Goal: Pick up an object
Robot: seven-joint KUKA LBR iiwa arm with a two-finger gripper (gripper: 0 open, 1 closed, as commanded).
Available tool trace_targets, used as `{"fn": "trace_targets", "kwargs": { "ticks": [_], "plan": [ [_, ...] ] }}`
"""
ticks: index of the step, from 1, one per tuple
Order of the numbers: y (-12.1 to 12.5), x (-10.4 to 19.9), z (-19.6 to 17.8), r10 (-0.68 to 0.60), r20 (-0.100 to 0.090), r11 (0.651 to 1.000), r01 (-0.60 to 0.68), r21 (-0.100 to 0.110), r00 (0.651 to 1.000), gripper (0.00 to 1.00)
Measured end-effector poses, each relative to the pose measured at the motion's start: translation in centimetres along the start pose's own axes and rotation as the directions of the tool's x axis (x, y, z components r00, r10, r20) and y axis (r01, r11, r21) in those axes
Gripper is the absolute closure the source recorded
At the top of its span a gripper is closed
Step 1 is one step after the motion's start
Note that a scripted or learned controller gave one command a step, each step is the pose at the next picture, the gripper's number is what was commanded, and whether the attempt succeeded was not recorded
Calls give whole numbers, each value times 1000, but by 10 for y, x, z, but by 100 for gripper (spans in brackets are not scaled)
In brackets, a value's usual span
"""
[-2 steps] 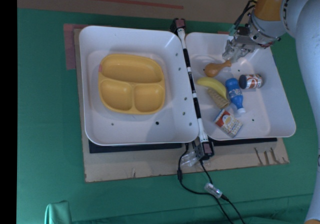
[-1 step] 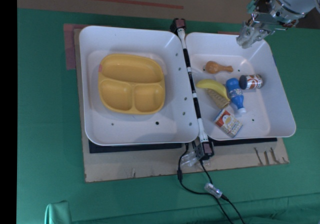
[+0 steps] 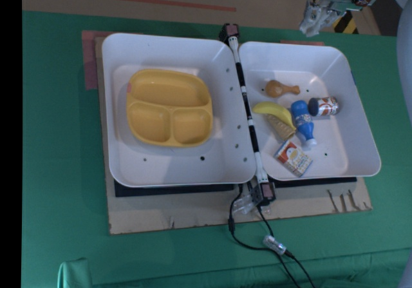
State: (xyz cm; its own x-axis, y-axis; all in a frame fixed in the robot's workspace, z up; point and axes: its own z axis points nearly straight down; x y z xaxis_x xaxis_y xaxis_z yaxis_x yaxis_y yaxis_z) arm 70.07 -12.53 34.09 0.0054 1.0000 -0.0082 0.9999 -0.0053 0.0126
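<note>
The right bin holds several small items: a brown drumstick, a yellow banana, a tan cone, a blue bottle lying on its side, a small can and an orange-and-white carton. My gripper hangs above the bench beyond the right bin's far rim, high over the items. Its pale fingers stand slightly apart and open, with nothing between them.
The left bin holds a yellow divided tray. A hinge strip with a cable runs between the bins. Both bins rest on cardboard over a green cloth.
</note>
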Motion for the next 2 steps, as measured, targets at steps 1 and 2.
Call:
{"fn": "trace_targets", "kwargs": {
  "ticks": [1,2],
  "plan": [
    [1,-15,-6,1,0,1000,-1,-1,1000,100],
    [0,-22,10,2,-1,1000,-2,4,1000,100]
  ]
}}
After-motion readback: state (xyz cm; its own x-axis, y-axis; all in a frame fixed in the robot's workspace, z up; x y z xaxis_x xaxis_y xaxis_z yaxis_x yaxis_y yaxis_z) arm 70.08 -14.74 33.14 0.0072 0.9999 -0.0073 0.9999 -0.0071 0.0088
